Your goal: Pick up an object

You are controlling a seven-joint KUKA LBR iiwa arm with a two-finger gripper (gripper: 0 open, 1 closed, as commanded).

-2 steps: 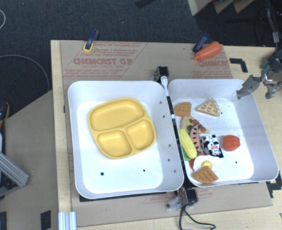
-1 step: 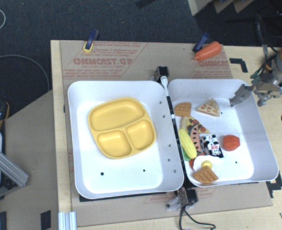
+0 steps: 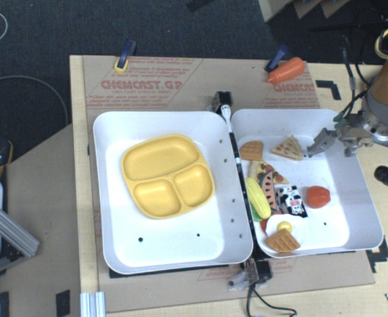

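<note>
- Tabletop [image 3: 181, 78] of pale board with red print carries two shallow white bins side by side.
- Left bin [image 3: 115, 243] holds a yellow divided plate [image 3: 167, 176], lying flat toward its far half.
- Right bin [image 3: 352, 203] holds a scatter of toy foods, mostly along its left side.
- Arm [image 3: 385, 91] reaches in from the right, over the far right part of the right bin.
- Gripper [image 3: 332, 144] hangs above the bin's far right area; the fingers stand spread apart, with nothing between them.
- Corn cob [image 3: 258, 198] lies lengthwise near the left wall of the right bin.
- Sandwich wedge [image 3: 288, 149] lies just left of the gripper, in the far part of the bin.
- Brown cookie-like piece [image 3: 251, 151] lies left of the wedge.
- Red tomato [image 3: 318, 197] sits toward the middle, nearer than the gripper.
- Black-and-white piece [image 3: 290, 199] lies just left of the tomato.
- Waffle-like piece [image 3: 284, 242] sits at the near edge.
- Orange clamp [image 3: 286, 70] rests on the board beyond the right bin.
</note>
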